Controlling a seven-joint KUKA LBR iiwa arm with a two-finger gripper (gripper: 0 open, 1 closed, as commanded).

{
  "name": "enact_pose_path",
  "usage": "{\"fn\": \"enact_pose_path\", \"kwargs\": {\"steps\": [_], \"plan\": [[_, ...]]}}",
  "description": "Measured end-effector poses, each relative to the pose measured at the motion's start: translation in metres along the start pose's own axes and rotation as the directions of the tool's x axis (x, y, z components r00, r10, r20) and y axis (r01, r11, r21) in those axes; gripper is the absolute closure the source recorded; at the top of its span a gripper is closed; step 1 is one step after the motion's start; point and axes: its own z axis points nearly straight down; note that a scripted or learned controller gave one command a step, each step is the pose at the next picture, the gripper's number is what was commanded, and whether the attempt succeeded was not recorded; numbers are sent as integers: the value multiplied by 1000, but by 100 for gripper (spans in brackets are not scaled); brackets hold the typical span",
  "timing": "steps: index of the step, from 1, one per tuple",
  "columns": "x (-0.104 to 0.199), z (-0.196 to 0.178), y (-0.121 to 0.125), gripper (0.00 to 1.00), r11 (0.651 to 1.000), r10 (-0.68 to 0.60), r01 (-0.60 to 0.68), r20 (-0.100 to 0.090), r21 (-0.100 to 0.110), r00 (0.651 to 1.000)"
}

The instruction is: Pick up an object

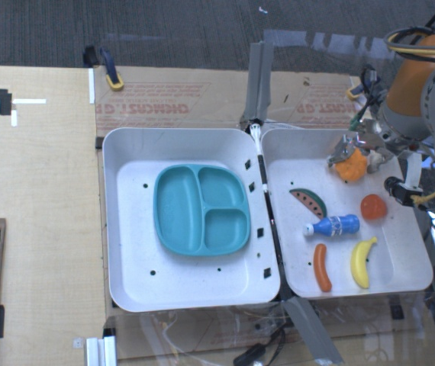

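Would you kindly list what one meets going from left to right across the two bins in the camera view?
Teal divided plate → watermelon slice → sausage → blue bottle → orange toy → banana → red ball.

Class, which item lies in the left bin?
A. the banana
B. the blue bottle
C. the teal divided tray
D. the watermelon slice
C: the teal divided tray lies alone in the left bin, while the toy foods and bottle lie in the right one.
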Motion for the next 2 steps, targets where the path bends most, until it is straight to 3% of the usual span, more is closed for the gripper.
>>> {"fn": "enact_pose_path", "kwargs": {"steps": [1, 2], "plan": [[-1, -10, 0, 100, 1000, -2, 2, 4, -1, 1000], [65, -97, -13, 100, 989, 150, -150, 3, -1, 989]]}}
